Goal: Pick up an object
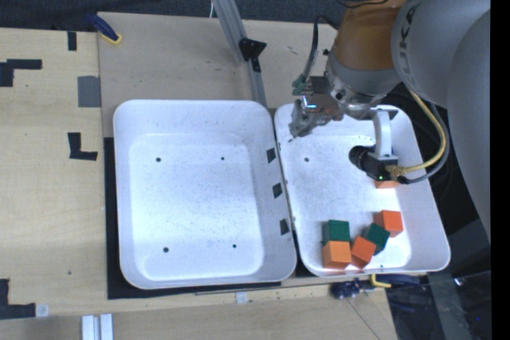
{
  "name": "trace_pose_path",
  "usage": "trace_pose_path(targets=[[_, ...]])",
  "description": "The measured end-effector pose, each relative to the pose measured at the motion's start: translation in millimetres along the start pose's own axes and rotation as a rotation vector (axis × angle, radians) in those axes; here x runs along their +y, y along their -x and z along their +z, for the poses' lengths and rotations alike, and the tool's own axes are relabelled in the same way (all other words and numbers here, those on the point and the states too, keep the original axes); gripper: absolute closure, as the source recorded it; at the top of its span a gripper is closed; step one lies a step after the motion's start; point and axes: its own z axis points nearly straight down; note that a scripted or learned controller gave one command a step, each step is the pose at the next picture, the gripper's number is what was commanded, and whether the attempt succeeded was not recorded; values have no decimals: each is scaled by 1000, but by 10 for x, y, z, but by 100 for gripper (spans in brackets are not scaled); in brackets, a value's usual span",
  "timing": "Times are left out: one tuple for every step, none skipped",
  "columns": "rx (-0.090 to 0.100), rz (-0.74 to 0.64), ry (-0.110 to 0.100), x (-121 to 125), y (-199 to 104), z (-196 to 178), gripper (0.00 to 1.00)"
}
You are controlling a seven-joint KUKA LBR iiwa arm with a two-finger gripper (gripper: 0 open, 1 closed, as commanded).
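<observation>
Several small blocks lie in the right bin near its front edge: a green block, an orange block just below it, another orange block, a dark green block and an orange block. Another small orange piece shows under the arm's black fitting. My gripper hangs over the back left corner of the right bin, well away from the blocks. Nothing shows between its fingers.
The left bin stands beside the right one, with black clips along the shared rim. A grey metal pole slants in from the top toward the bins' back edge. The arm's cables loop over the right bin's back right.
</observation>
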Motion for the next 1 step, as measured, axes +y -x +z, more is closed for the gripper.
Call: trace_pose_path(targets=[[0, -1, -1, -90, -540, 173, 100]])
